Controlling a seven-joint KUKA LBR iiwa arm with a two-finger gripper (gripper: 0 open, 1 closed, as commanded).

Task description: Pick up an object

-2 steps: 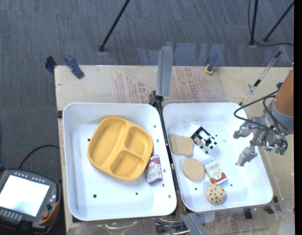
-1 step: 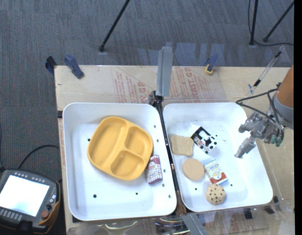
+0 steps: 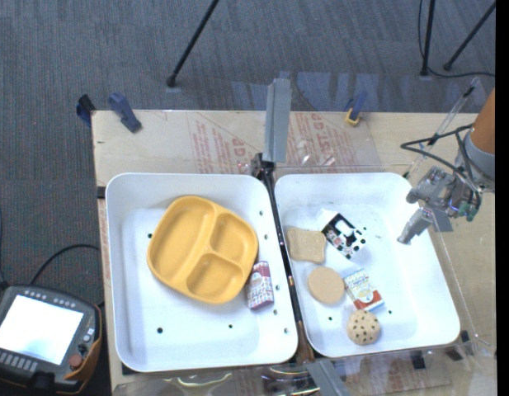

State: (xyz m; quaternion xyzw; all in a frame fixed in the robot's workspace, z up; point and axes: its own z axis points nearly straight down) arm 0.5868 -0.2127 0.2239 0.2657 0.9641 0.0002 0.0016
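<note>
I see my gripper (image 3: pixel 407 236) over the right bin (image 3: pixel 419 304), can't tell its state; nothing picked, cookie (image 3: pixel 363 327) untouched

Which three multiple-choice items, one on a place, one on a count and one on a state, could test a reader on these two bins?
1. Where does the yellow plastic divided plate lie?
A. left white bin
B. right white bin
C. on the bench

2. How many compartments does that plate have?
A. two
B. three
C. five

3. How does the arm's tool stand relative to the right bin's objects?
A. gripping the round chocolate-chip cookie
B. pressing on the square tan toast slice
C. apart from them, over the bin's right side

Answers: 1 A, the plate rests in the left white bin. 2 B, two ridges divide it into three. 3 C, the round chocolate-chip cookie and square tan toast slice lie clear of the tool.
</note>
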